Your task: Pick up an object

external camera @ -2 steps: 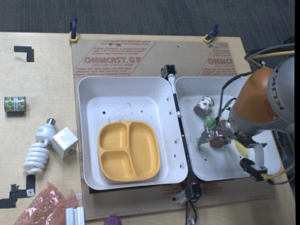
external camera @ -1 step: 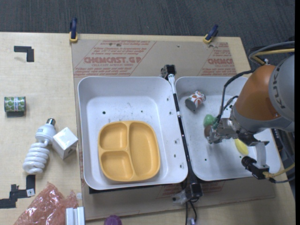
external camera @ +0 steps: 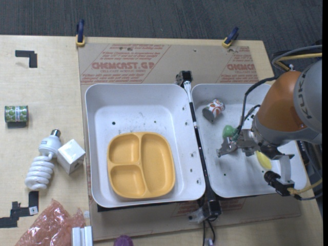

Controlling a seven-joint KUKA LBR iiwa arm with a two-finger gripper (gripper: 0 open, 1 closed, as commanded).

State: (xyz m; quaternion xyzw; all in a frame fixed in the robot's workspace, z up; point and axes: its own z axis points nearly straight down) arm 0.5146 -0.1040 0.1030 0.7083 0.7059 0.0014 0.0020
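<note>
On the worktop (external camera: 51, 86) at far left lie a small green can (external camera: 16, 115), a spiral bulb (external camera: 42, 165) and a white cube (external camera: 71, 156). The left bin (external camera: 97, 101) holds a yellow divided plate (external camera: 141, 164). In the right bin (external camera: 205, 94) sit a grey-and-orange object (external camera: 213, 109), a green object (external camera: 228, 131) and a yellow one (external camera: 263, 160). The claw (external camera: 226, 148) hangs low beside the green object; how far open it is, I cannot tell.

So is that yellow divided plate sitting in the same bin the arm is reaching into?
No, the plate lies in the left bin, while the arm reaches into the right bin.
</note>
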